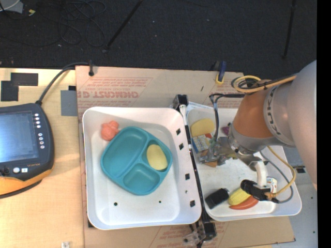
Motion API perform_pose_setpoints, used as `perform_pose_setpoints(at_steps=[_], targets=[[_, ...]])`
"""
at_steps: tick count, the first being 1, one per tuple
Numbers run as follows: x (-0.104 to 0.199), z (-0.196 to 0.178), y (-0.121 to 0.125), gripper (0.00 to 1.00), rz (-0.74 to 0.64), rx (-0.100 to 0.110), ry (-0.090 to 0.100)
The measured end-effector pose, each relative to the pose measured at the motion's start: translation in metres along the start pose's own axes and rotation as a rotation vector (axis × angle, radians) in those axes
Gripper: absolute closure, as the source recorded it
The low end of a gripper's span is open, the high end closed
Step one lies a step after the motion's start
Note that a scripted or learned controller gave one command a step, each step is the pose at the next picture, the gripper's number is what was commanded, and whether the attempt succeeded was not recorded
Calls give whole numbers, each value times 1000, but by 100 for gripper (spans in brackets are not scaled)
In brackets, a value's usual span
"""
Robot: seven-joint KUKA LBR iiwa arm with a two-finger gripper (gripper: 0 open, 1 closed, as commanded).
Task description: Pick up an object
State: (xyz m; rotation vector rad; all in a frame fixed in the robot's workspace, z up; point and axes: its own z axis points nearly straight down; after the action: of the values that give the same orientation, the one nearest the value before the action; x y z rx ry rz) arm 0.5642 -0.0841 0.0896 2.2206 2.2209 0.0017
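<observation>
The arm (269,118) is reaching in from the right and bending down over the right bin (289,208), with its orange band sitting above the wrist and the gripper (213,153) hanging low near the bin's left wall. The gripper is hovering in a cluttered patch, and its tip is blending into the small things beneath it, so I cannot tell how it is set or whether anything is caught in it; nothing is plainly being carried. Just above the gripper a pale yellow object (202,126) is lying in the bin's upper left part, and it looks like the nearest candidate for the pick, though which thing the program is aiming at is not clear. Further down, a black block (217,197) is resting near the front wall, and beside it a yellow and red toy (242,199) is lying partly under some looped cable. In the left bin (98,205) a teal divided tray (135,160) is holding a yellow oval piece (157,157) in one compartment, with a pink lump (109,130) touching the tray's upper left edge. Judging by all this, the task is at the reaching or grasping stage: the arm is down among the objects, but a secure hold and a lift clear of the bin both appear to be left to do.
</observation>
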Motion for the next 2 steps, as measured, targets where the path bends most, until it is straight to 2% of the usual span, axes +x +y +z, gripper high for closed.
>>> perform_pose_setpoints(at_steps=[2], targets=[[-2,-19,-2,100,3,5,1]])
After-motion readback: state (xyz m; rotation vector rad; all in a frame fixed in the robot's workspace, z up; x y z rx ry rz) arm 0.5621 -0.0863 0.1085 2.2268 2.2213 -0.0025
